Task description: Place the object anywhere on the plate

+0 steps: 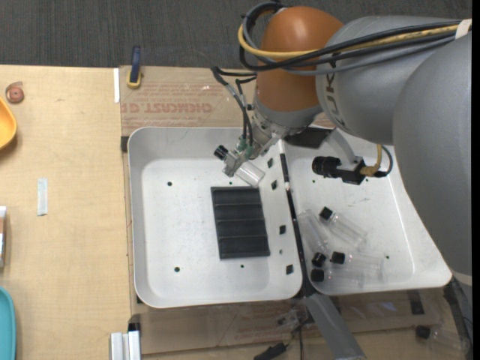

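The gripper [241, 156] hangs over the far part of the left bin [150, 223], pinching a clear vial with a black cap [238, 165] just beyond the black ridged plate [240, 222]. More capped vials [341, 231] lie in the right bin [405, 223].

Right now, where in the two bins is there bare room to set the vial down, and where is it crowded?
Left bin: bare floor left of the black plate, between it and the left wall, plus a strip along the front rim. The gripper hangs over the plate's back edge. Right bin: clear vials crowd its left half; its right side looks bare.
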Motion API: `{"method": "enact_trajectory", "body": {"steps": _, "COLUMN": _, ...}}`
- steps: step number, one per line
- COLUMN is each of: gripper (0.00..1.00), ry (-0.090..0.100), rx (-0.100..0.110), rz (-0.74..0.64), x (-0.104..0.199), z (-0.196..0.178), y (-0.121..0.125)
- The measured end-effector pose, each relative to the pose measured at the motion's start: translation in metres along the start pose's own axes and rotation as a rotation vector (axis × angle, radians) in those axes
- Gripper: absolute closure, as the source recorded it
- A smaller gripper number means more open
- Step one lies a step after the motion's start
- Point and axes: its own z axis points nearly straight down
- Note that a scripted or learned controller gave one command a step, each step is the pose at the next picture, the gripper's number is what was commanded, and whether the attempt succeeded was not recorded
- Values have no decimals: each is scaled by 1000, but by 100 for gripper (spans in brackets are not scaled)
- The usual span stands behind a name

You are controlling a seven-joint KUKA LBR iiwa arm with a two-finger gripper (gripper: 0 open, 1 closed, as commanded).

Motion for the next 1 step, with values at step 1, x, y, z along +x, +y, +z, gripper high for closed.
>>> {"method": "enact_trajectory", "body": {"steps": 1, "gripper": 100, "ry": -3, "rx": -4, "rz": -467, "x": 15, "z": -67, "y": 27}}
